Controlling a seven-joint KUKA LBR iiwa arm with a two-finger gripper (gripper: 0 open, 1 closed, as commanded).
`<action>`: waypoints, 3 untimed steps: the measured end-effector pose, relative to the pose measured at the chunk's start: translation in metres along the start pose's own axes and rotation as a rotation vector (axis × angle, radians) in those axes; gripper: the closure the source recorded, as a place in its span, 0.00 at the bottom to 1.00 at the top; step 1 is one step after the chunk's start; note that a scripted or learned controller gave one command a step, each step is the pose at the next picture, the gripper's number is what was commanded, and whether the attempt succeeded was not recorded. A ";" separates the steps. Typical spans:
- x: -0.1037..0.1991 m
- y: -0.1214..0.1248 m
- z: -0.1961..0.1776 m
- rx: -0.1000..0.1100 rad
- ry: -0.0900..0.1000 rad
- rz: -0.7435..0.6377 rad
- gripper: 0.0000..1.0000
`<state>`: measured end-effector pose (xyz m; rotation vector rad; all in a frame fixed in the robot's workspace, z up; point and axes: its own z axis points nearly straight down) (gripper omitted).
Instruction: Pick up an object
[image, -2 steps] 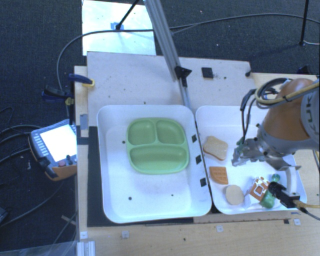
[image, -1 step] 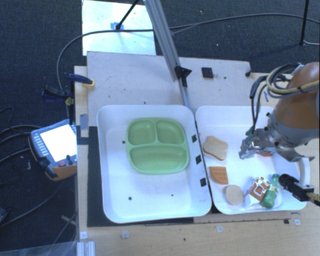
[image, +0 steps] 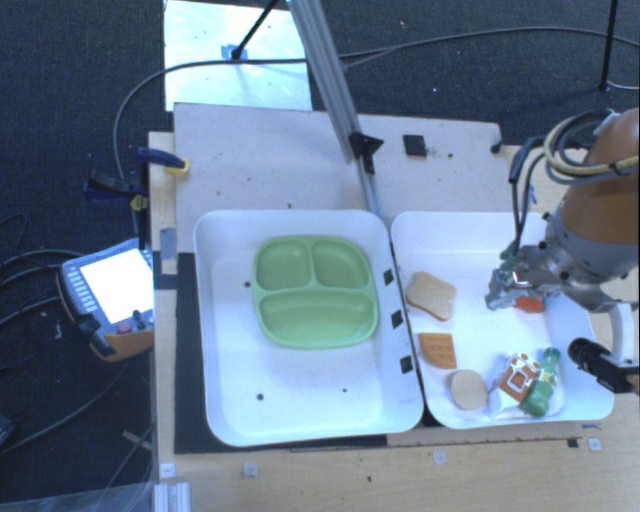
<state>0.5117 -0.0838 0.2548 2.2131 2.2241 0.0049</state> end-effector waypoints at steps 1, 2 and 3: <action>0.055 0.013 0.011 0.003 0.002 -0.005 1.00; 0.108 0.012 0.005 0.004 0.003 -0.006 1.00; 0.156 0.015 0.021 0.005 0.003 -0.004 1.00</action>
